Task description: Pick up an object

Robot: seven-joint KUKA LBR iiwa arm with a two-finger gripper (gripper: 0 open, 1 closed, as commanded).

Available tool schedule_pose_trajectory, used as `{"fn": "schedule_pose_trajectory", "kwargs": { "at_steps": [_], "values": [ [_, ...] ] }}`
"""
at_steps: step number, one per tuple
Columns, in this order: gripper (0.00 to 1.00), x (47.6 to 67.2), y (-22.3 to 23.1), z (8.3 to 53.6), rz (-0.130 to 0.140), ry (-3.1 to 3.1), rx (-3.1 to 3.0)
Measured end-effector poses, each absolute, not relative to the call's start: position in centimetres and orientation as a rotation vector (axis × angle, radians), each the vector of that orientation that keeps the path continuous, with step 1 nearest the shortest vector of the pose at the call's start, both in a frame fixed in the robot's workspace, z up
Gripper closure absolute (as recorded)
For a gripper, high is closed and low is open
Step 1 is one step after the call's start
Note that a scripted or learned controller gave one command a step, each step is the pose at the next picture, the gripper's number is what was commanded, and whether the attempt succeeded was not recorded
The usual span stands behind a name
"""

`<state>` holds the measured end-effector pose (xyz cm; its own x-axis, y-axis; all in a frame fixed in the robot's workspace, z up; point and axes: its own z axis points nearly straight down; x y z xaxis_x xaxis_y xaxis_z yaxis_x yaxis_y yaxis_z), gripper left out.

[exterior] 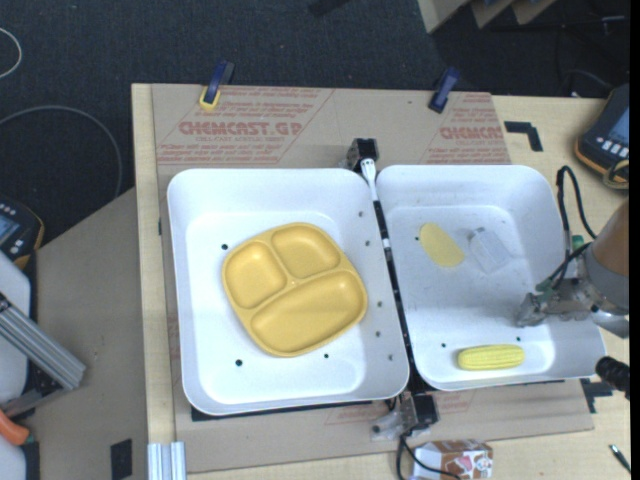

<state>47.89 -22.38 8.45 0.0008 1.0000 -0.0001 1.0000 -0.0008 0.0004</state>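
Inside the right bin [400, 298], the metal gripper [532, 311] is near the right wall; whether it is released or clenched, I cannot tell. Nearby lie a ribbed yellow corn cob [490, 358], a flat yellow oval piece [441, 245] and a clear plastic piece [489, 250]; a glossy divided yellow plate [293, 287] sits in the left bin [190, 298].

Yellow corn cob [490, 358] flat, rt bin front; yellow oval [441, 245] mid-bin.
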Motion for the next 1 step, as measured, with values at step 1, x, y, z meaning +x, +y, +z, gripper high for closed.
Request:
{"fn": "schedule_pose_trajectory", "kwargs": {
  "at_steps": [1],
  "values": [
    [1.0,47.89,-22.38,8.45,0.0,2.22,2.222]
  ]
}}
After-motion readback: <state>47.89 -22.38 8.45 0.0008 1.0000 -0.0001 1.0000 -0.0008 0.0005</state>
